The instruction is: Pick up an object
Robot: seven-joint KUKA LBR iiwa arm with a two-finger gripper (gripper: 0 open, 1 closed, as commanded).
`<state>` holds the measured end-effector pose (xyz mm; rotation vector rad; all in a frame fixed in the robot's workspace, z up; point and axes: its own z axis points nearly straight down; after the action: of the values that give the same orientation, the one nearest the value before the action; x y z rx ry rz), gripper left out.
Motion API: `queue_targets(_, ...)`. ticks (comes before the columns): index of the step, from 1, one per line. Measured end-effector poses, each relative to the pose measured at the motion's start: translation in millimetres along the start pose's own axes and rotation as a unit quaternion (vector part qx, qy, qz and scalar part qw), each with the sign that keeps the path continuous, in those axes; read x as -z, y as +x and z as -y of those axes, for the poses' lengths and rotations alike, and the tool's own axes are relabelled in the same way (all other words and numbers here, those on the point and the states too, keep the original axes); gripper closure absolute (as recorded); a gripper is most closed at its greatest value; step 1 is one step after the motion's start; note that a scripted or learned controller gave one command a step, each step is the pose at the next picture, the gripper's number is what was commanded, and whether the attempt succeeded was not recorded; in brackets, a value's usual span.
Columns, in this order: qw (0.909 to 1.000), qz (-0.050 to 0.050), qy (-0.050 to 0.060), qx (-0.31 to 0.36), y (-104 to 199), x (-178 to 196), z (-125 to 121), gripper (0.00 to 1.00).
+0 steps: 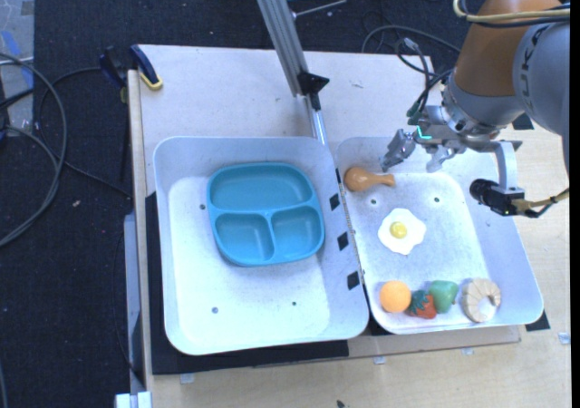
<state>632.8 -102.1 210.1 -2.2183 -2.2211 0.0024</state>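
- Dark floor with loose cables around pale table [227,80]; two white bins side by side on it.
- Left bin [181,306]: holds blue divided plate [266,213], three compartments, sitting toward far half; bare floor of bin open near front edge.
- Right bin [503,252]: holds all small items.
- Brown drumstick-shaped toy [367,179] at far-left corner of right bin, close to divider wall; long axis roughly left-right, fat end left, thin end pointing right toward arm side.
- Fried-egg toy [401,231] flat near bin centre, apart from drumstick; open floor on all sides of it.
- Row along near wall of right bin: orange ball [394,296], red-and-green piece [433,298] touching it, tan shell-like piece [479,299] just beside, near right corner. Crowded against wall, little side room.
- Gripper [419,152] hovering over far edge of right bin, just right of drumstick's thin end, not touching it.
- Jaws spread apart, two dark fingers [396,151] visible, nothing between them.
- Grey slanted pole [281,25] crossing far side of table above bin divider.
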Motion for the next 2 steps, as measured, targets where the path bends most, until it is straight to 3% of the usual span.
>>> queue_targets(1, 1.0, 0.0, -0.001, 0.0, 0, 1, -1, 0.0)
queue_targets(2, 1.0, 0.0, 0.0, 0.001, 5, -43, -3, 0.0)
